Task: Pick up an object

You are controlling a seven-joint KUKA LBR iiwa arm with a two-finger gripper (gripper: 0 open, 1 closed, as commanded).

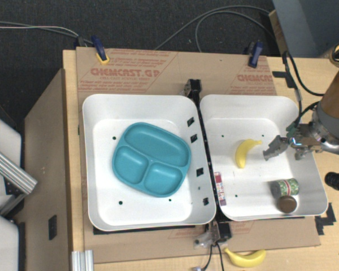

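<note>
One curved yellow banana [245, 151] lies beside the metal claw [286, 148], spread open and empty.

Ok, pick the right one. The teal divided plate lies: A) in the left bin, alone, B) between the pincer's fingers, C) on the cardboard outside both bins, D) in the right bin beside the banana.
A: the teal divided plate lies flat in the left bin with nothing else there, while the banana and the can are in the right bin.
</note>
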